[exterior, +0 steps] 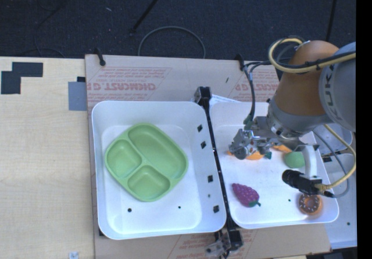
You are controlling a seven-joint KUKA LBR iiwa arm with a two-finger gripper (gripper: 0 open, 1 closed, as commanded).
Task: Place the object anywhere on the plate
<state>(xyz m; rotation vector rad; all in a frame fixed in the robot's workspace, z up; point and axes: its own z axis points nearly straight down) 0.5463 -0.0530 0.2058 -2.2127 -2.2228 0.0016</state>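
A green plate (146, 161) with three compartments lies in the left bin (110, 217). My gripper (249, 146) is low in the right bin (273, 217), near its upper middle, right over an orange object (254, 156) that peeks out beneath it. A purple grape cluster (245, 194) lies in the lower part of that bin, below the gripper. A green object (295, 159) sits to the gripper's right, partly hidden by the arm. A brown round object (310, 204) rests at the bin's lower right corner.
A black divider (213, 159) runs between the two bins. A black part with cables (302, 182) sticks out over the right bin beside the brown object. The arm's orange band (305, 78) looms over the right bin's upper right.
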